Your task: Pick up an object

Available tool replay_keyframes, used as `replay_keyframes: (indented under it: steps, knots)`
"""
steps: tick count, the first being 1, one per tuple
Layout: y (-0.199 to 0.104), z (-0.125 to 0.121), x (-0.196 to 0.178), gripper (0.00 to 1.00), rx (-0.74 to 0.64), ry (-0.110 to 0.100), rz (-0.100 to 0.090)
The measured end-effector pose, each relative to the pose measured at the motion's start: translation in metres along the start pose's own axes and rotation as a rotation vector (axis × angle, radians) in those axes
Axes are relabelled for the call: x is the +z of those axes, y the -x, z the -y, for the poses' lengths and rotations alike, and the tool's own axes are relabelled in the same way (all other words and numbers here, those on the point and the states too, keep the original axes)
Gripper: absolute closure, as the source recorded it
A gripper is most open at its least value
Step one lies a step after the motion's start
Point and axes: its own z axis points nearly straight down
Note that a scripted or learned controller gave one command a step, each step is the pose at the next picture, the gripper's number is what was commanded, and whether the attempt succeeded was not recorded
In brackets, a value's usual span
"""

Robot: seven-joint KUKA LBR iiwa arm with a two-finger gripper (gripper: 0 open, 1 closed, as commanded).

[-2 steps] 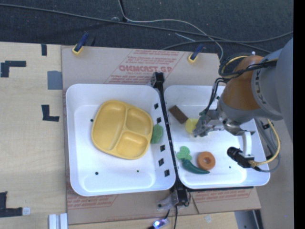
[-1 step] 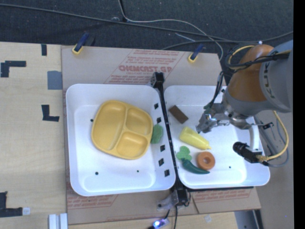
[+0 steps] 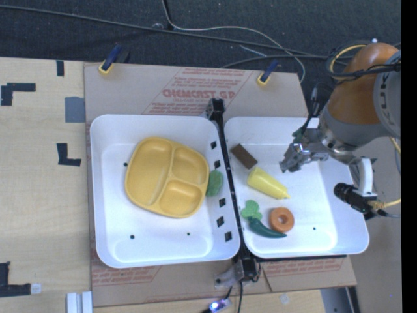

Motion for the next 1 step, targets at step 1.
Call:
replay_keyframes:
  steps: [1]
  knots:
    - [-0.0003, -0.0010, -0.0327, 1.00, -0.001, -0.001, -0.001]
